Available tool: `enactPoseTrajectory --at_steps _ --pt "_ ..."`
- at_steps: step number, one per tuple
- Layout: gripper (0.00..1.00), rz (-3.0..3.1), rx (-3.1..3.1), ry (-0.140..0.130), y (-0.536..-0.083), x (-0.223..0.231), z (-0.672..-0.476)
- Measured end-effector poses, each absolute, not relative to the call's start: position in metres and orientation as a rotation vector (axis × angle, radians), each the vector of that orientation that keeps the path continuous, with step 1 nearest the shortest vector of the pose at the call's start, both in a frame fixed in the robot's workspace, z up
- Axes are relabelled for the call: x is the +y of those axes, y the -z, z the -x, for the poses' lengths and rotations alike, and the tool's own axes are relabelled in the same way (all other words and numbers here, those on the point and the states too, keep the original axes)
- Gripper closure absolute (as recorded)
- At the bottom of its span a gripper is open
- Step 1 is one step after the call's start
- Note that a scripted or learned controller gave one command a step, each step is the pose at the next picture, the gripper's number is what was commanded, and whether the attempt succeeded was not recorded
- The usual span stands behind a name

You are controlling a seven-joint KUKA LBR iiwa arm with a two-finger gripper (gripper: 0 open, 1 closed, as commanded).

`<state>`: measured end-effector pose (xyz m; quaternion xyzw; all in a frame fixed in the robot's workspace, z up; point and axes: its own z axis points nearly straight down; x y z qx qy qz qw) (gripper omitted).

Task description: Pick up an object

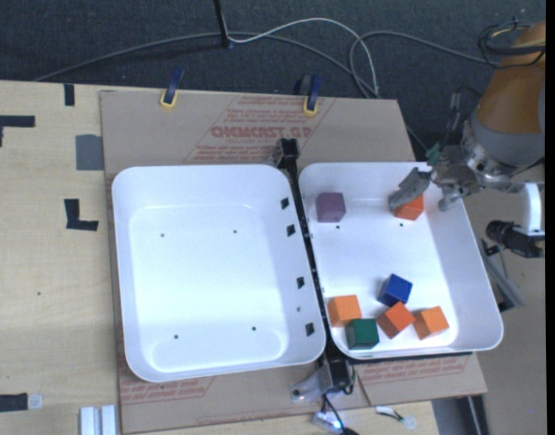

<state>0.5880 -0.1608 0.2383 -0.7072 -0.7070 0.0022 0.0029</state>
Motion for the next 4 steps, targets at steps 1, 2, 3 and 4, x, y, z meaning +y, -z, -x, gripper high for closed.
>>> enactPoseTrajectory --at_steps 1,2,3,4 --pt "0.0 2.221 -2.222 0.0 -0.242 -0.161 -0.589" --pt "0.0 2.218 -2.218 -0.005 -0.181 -0.167 -0.588" --pt "0.0 2.219 -2.219 -0.004 -0.137 -0.17 -0.583" --pt "0.0 2.219 -2.22 -0.003 -0.087 -0.17 -0.582"
